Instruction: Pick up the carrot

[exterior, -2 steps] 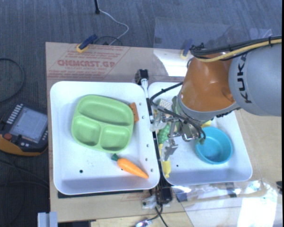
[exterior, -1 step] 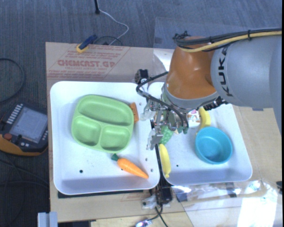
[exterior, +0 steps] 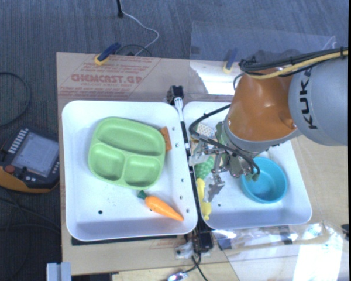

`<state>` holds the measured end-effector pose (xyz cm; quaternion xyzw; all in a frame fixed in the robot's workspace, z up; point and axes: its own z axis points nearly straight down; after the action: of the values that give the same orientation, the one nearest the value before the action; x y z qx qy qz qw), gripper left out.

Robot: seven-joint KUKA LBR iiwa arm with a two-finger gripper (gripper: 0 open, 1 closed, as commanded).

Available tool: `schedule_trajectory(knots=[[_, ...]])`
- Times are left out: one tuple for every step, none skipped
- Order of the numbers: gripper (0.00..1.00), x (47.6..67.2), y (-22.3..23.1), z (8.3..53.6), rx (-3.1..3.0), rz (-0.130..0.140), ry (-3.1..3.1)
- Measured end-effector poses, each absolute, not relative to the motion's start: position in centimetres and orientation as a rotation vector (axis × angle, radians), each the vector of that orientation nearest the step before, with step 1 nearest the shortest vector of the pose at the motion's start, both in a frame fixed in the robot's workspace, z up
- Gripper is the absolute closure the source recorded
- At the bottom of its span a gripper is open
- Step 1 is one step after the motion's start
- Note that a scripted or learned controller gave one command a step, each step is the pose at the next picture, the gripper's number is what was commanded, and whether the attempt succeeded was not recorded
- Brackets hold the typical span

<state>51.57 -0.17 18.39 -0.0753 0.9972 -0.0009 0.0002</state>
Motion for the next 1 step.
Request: schedule_trajectory(knots=[[0.00, 53.12, 7.48, 18.35, -0.036, 0.003, 3.140]])
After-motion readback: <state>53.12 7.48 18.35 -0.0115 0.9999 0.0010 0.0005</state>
